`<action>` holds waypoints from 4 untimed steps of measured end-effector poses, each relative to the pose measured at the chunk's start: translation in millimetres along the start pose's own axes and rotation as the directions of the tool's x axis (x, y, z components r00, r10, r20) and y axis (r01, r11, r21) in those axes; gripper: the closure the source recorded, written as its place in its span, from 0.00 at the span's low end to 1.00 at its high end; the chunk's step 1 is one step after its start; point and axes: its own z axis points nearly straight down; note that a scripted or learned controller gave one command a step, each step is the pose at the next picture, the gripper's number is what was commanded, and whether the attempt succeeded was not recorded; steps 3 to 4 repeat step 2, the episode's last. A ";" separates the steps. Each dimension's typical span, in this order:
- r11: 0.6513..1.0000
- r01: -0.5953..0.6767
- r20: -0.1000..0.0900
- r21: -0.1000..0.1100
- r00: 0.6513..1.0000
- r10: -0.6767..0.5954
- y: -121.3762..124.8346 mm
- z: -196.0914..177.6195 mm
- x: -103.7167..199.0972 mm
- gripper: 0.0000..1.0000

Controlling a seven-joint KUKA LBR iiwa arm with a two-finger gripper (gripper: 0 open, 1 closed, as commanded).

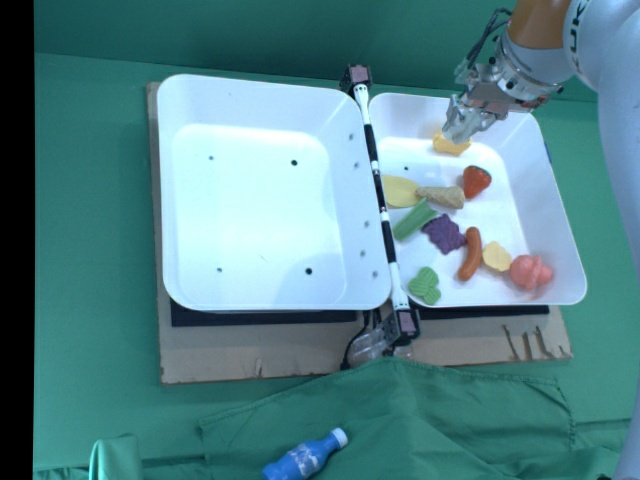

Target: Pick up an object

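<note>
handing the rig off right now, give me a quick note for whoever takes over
Gripper: down at the far end of the right bin, right over a yellow-orange toy; grasp not confirmed.
Other toys lie in that bin: strawberry, purple grapes, sausage, pink piece.
Done: approach.
Left: secure one object and lift it.

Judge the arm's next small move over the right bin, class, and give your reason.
Probably close and lift gently: the tool sits right over the orange-yellow piece at the far end of the right bin. Whether the piece is already gripped can't be told.
</note>
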 end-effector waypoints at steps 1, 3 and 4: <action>1.000 0.001 0.000 0.000 1.000 -0.001 6.3 -47.5 -3.0 1.00; 1.000 0.000 0.000 0.000 1.000 0.000 2.4 -95.7 -4.4 1.00; 1.000 0.000 0.000 0.000 1.000 0.000 2.4 -95.7 -4.4 1.00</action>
